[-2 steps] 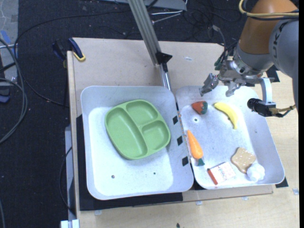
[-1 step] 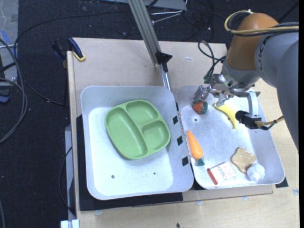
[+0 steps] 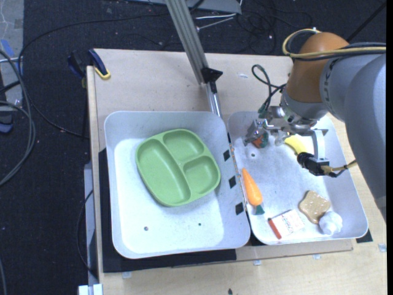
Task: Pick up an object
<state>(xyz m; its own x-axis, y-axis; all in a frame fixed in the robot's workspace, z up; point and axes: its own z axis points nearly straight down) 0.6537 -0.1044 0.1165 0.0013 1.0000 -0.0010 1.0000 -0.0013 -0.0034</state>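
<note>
I count two white bins on my counter; one green divided plate; one carrot; one yellow banana; one piece of toast; one red-and-white packet; one small white object.

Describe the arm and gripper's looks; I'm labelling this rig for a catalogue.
The arm is smooth light grey with a rounded orange band above the wrist. A yellow cable loops over the band, and black cables trail beside it. The gripper is a small metallic silver assembly with dark parts.
</note>
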